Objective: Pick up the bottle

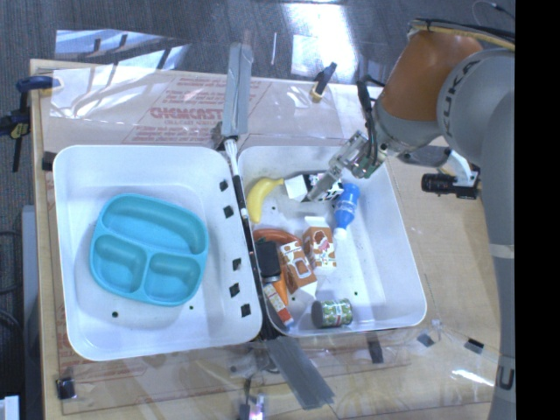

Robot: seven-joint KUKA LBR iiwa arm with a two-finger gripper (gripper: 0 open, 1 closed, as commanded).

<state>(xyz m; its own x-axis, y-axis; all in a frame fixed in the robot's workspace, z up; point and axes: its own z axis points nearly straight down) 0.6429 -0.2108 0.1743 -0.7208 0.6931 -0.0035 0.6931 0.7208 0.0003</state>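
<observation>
- Two shallow white bins sit side by side on the bench [105,103]: the left bin [66,234] and the right bin [394,269].
- One grey arm [477,86] with an orange band comes in from the right, its wrist above the far right corner of the right bin.
- The end effector [337,180] hangs low over the far part of the right bin, tilted down toward the left; whether its fingers are open or closed I cannot tell.
- The bottle [346,208], blue with a pale cap end, lies in the right bin just below the end effector, touching or almost touching its tip; it is not visibly between the fingers.
- A banana [260,195] lies left of the bottle, near the wall between the bins.
- A small black-and-white item [297,185] sits between the banana and the end effector.
- Orange and white snack packets [306,252] cluster in the middle of the right bin, below the bottle.
- A dark green can [333,313] lies on its side near the right bin's front wall.
- A blue divided plate [149,248] with three compartments rests in the left bin.
</observation>
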